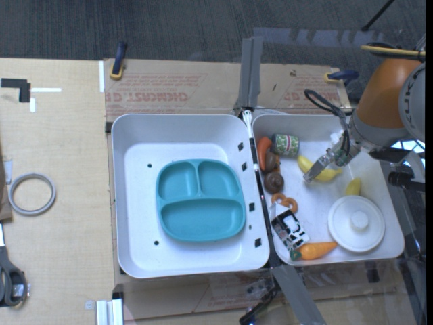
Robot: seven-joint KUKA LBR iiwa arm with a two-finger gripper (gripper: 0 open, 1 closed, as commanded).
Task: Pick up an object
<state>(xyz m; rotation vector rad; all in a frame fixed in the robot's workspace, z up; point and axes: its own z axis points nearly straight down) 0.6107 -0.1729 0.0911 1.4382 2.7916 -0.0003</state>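
Observation:
The right bin [389, 195] holds several small items. Among them are a yellow banana-shaped piece [326, 174], a green can [286, 144] lying on its side, and a small yellow piece [353, 187]. A white round lid [356, 223] and an orange carrot [316, 250] lie near the front. My gripper [315, 172] reaches in from the right and is down at the yellow banana-shaped piece, covering its left part. Whether it touches the piece I cannot tell.
A teal divided plate [201, 200] lies in the left bin [128, 181]. Along the right bin's left wall sit an orange item [263, 149], two brown lumps [274, 181], an orange ring [285, 202] and a black-and-white object [289, 229]. A tape roll [30, 193] lies on the bench at left.

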